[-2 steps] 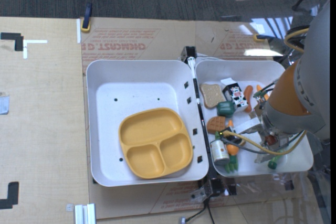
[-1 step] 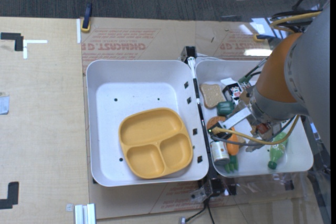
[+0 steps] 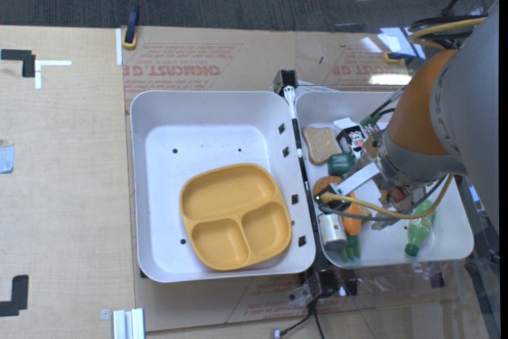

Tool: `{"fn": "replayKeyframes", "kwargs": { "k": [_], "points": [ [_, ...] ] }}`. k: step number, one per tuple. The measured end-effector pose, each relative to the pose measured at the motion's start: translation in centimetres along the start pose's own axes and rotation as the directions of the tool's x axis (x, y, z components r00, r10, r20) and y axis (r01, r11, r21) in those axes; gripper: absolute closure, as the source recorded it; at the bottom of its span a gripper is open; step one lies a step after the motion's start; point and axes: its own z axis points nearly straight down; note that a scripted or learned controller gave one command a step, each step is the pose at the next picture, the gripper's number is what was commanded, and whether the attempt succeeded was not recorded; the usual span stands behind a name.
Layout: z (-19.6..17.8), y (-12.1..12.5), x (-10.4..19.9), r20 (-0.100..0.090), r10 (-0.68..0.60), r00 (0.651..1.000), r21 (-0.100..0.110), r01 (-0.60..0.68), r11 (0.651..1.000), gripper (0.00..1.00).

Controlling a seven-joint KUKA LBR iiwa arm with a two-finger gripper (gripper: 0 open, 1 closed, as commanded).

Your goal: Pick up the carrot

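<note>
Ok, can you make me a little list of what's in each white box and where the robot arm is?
left bin: a yellow plate with three sections
right bin: a slice of bread, a can, a green bottle, other small items
orange thing, maybe the carrot: by the can, partly hidden
arm: over the right bin
end effector: too hidden to tell its state

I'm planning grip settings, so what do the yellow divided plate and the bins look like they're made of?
The yellow divided plate looks like moulded plastic with a matte finish: even colour, rounded compartment ridges. The left bin and right bin look like smooth, slightly glossy white plastic, though coated metal can't be excluded.
</note>
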Motion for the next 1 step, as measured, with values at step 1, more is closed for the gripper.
{"fn": "replayKeyframes", "kwargs": {
  "k": [1],
  "points": [
    [0.0,0.0,0.0,0.0,0.0,1.0,0.0,0.0,1.0,0.0]
  ]
}}
